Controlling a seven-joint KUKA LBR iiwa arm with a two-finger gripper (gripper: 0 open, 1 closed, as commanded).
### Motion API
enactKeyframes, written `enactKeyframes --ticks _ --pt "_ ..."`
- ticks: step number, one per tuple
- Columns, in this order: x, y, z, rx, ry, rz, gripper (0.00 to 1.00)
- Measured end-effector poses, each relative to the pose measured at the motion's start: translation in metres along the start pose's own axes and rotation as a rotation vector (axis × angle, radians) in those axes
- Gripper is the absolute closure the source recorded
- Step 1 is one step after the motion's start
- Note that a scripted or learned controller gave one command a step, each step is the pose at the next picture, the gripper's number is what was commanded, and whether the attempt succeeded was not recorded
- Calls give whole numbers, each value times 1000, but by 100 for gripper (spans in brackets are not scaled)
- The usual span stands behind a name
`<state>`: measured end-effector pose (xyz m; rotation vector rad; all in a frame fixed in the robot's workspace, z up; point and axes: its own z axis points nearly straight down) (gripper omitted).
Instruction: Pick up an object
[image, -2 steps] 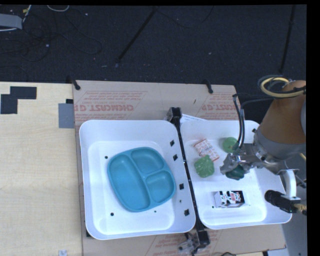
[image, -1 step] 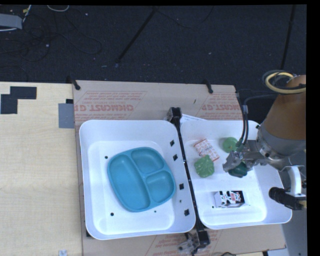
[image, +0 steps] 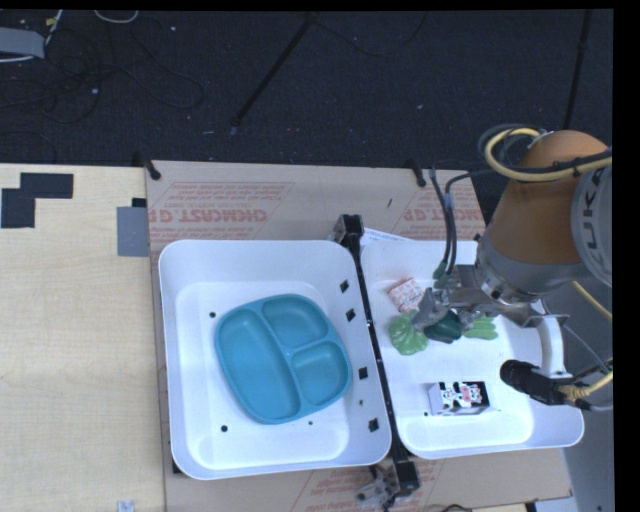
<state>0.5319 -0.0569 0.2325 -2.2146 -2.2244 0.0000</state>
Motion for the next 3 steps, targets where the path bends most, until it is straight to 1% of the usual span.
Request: enactKeyframes --ticks 1,3 --pt "44 26 0 0 -1 1 100" --pt "144 61 -11 0 -1 1 100"
